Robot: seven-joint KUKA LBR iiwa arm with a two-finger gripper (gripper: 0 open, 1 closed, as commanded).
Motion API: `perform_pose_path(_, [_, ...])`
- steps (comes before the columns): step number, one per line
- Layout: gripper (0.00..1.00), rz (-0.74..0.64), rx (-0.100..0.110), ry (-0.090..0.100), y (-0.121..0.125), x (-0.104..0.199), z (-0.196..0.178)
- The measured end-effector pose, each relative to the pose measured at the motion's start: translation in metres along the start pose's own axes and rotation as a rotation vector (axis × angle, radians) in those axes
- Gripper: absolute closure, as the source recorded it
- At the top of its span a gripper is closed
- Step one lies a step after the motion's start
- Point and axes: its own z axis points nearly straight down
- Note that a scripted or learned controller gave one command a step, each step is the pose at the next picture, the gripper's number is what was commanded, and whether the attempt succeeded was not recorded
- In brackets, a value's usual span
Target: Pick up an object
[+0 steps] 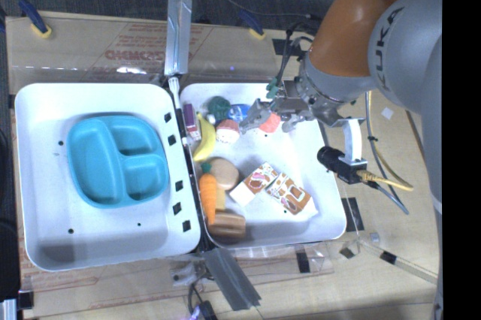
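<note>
Arm [376, 25] above crowded right bin [327, 191]

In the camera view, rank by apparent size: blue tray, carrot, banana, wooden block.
1. Blue tray, by far largest.
2. Banana and carrot look alike, both partly hidden, so unranked.
3. Wooden block, smallest.

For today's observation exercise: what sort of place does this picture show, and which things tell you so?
Probably a robotics lab test bench: a grey arm reaches over two white bins, one holding a blue divided tray, the other toy food like a banana and carrot.
</note>
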Motion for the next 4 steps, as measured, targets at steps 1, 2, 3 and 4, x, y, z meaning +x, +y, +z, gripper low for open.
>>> perform_pose_path(1, [0.0, -0.334, 0.002, 0.0, 0.085, -0.011, 0.074])
perform_pose_path(2, [0.0, 0.032, 0.003, 0.0, 0.062, -0.03, 0.123])
perform_pose_path(3, [0.0, -0.091, -0.001, -0.002, 0.094, 0.0, 0.137])
perform_pose_path(4, [0.0, -0.101, -0.014, -0.002, 0.099, -0.016, 0.152])
